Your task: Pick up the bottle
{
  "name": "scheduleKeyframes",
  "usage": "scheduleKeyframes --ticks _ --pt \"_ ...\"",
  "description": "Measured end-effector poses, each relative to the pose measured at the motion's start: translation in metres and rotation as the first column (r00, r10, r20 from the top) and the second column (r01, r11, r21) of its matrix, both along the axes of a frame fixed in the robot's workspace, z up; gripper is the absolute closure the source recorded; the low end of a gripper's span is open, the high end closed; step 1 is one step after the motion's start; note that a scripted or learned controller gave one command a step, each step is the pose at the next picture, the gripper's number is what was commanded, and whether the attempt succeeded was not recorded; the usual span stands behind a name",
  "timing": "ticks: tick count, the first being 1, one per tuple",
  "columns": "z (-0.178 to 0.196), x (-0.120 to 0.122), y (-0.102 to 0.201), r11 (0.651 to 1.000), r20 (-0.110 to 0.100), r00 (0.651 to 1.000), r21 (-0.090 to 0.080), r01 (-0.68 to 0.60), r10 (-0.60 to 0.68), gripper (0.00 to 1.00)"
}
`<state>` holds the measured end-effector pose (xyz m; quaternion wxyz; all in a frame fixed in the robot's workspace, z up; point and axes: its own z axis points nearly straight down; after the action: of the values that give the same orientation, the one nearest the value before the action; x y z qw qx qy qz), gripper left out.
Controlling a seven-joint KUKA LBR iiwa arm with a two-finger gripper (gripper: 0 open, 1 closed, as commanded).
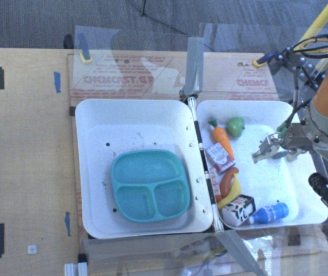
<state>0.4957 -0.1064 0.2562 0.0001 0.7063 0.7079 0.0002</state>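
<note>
bottle (pixel 270 213): blue, lying on its side at the near edge of the right bin (pixel 308 203), touching the cup (pixel 239 210).
handling: you'd expect light, stiff plastic, slick and prone to roll; grip across the body mid-length.
banana (pixel 231 194): just left of the cup.
carrot (pixel 222 140): further back.
gripper (pixel 263 152): above the bin's middle, well apart from the bottle; jaws look parted, grasping nothing.

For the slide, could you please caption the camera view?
End effector hovers in the right bin above the blue bottle; teal divided plate fills the left bin.
</note>
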Motion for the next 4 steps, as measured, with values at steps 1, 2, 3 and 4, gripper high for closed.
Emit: scheduleKeyframes --ticks 1,2,3,4 --pt "-0.063 -0.017 -0.049 1.0 -0.002 1.0 0.0 0.015 -0.015 0.0" --pt "-0.162 -0.016 -0.071 0.996 0.002 0.996 0.0 -0.093 0.093 0.0" --pt "-0.168 -0.013 -0.106 0.938 0.008 0.938 -0.005 -0.348 0.348 0.0" --pt "-0.168 -0.013 -0.111 0.923 0.008 0.923 -0.006 -0.385 0.385 0.0"
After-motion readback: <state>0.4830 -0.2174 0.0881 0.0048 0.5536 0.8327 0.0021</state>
